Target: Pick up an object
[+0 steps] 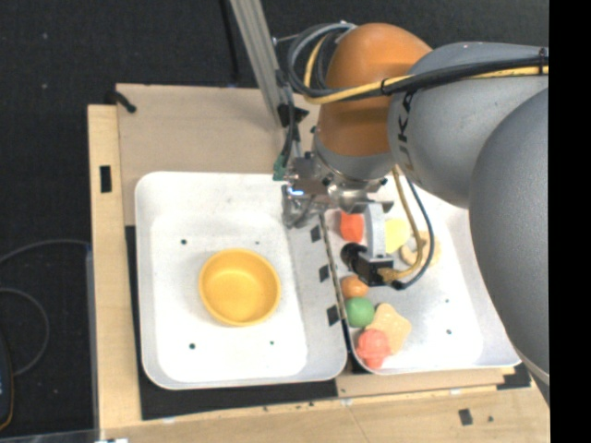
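Gripper (297,209) hovers up-right of the bowl (240,287) — likely seeking the ball (359,313) right of it; open or closed, unclear.

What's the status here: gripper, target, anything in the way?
Gripper over the bins' divide, nothing seen held. Green ball, orange ball, pink piece crowd right bin's left edge. Yellow bowl alone in left bin.

Bulky grey arm (489,127), glossy orange band (365,81), black cables (300,58), silvery hand (297,212).
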